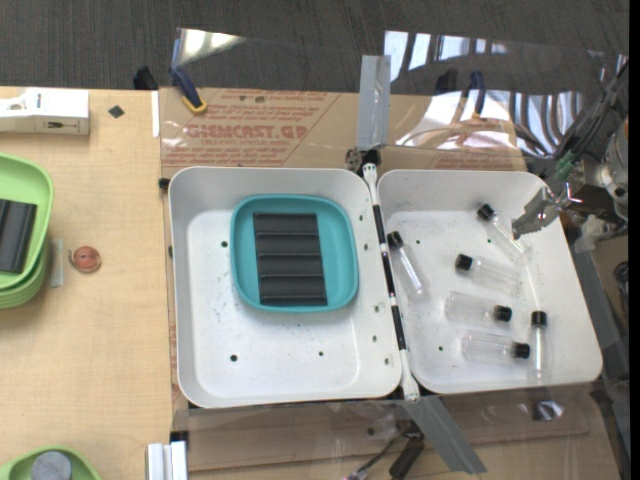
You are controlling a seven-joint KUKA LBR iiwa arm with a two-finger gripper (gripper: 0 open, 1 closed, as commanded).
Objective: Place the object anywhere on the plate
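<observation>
Vials (480, 313) (clear tubes with black caps) lie scattered in the right bin (560, 368), well apart from the plate. Plate (294, 253), teal with a dark ribbed insert, sits in the left bin (200, 358), toward its upper middle. Gripper (533, 217) hangs over the right bin's upper right corner, near one capped vial (492, 220). Finger state: cannot tell. Nothing shows between the fingers.

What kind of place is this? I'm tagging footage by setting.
Likely a robotics lab test bench: two white bins side by side, clear capped vials scattered in one, a teal plate in the other, and the gripper reaching in.
</observation>
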